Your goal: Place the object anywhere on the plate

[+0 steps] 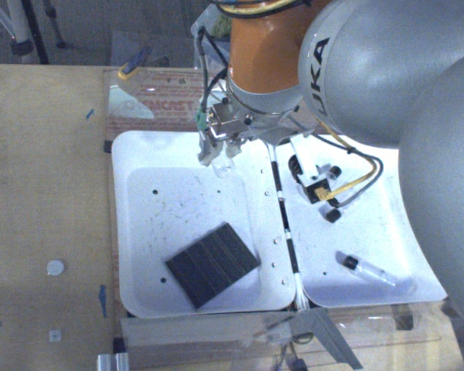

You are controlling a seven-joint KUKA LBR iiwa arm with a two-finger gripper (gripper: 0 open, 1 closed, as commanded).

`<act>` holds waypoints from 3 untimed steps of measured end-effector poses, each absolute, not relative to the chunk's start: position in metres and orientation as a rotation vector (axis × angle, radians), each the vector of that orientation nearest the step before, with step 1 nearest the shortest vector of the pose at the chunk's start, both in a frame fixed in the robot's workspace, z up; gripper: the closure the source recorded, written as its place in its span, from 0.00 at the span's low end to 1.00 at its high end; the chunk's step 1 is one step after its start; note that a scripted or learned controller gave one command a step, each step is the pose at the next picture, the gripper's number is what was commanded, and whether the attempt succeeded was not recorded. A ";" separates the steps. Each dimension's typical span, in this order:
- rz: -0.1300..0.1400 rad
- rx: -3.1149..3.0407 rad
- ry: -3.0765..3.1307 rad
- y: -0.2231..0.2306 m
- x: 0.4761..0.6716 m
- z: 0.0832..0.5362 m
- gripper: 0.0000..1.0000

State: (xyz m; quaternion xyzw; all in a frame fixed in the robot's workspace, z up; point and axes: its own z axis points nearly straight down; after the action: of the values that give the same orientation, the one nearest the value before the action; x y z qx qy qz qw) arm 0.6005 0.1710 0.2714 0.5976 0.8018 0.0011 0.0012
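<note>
- Tan bench top [39, 176] fills the left of the camera view and carries two shallow bins side by side, edges touching along the centre line.
- Left shallow white plastic bin [122, 207]: its floor shows scattered dark specks. A dark grey, ribbed, square plate [213, 263] lies flat in the near half, turned so that one corner points at the front wall.
- Right shallow white plastic bin [387, 215]: a small clear plastic tube with a black cap [365, 269] lies on its side on the floor towards the front, cap end pointing at the divider between the bins. The tube is well apart from the plate and rests in the other bin.
- Grey KUKA arm with an orange band [387, 52] enters from the right and spans the upper right of the view.
- Two-finger gripper [218, 159]: positioned over the rear part of the left bin, near its back wall, apart from both plate and tube. Jaw state (released or clenched) cannot be told from this view; nothing is seen in its grasp.
- Small white disc [55, 267] lies on the bench left of the bins.
- Printed card sheet [158, 99] lies behind the left bin.
</note>
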 end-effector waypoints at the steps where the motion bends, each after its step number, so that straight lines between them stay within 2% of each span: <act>1: 0.001 1.812 2.566 0.200 0.504 0.348 1.00; 2: 0.005 1.040 2.961 0.218 0.519 0.376 1.00; 3: 0.005 0.416 3.108 0.207 0.552 0.384 1.00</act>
State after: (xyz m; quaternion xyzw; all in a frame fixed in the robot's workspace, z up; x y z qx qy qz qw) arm 0.5521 0.2072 0.3837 0.1328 0.9911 0.0017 0.0028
